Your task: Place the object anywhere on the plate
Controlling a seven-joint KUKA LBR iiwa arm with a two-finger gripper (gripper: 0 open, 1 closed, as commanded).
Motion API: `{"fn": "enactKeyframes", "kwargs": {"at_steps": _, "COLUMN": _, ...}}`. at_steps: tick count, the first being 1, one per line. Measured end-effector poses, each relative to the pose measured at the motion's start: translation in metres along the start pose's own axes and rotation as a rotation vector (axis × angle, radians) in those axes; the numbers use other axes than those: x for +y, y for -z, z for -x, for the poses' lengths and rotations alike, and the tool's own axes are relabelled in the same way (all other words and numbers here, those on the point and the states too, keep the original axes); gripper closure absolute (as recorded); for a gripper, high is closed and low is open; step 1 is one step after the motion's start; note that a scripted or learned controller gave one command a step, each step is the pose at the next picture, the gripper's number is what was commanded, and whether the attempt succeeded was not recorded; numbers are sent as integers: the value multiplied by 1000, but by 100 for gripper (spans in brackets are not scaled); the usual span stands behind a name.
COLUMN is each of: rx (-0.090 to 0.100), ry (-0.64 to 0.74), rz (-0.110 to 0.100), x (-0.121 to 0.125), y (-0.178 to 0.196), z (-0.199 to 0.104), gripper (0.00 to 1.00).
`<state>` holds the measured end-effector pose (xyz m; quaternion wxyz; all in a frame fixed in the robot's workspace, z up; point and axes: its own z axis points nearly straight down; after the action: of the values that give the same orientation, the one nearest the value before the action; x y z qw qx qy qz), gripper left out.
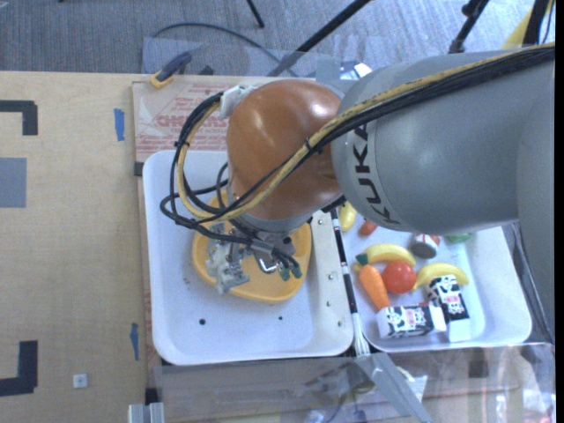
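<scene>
The gripper (231,263) is hovering low over the yellow plate (264,287) in the left bin (176,324); I cannot tell the fingers' state. Toy foods, among them a carrot (374,286) and banana (389,254), are lying in the right bin (507,320).

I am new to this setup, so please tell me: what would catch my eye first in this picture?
The big grey arm with its orange band covers much of the view, its claw low over the yellow plate in the left bin. Bright toy foods, such as a carrot and a tomato, crowd the right bin.
</scene>
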<state>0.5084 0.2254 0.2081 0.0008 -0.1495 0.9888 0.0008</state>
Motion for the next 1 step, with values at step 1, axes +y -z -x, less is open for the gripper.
{"fn": "enactKeyframes", "kwargs": {"at_steps": 1, "rx": -6, "ry": 90, "rz": 1, "x": -20, "y": -4, "z": 62, "gripper": 100}}
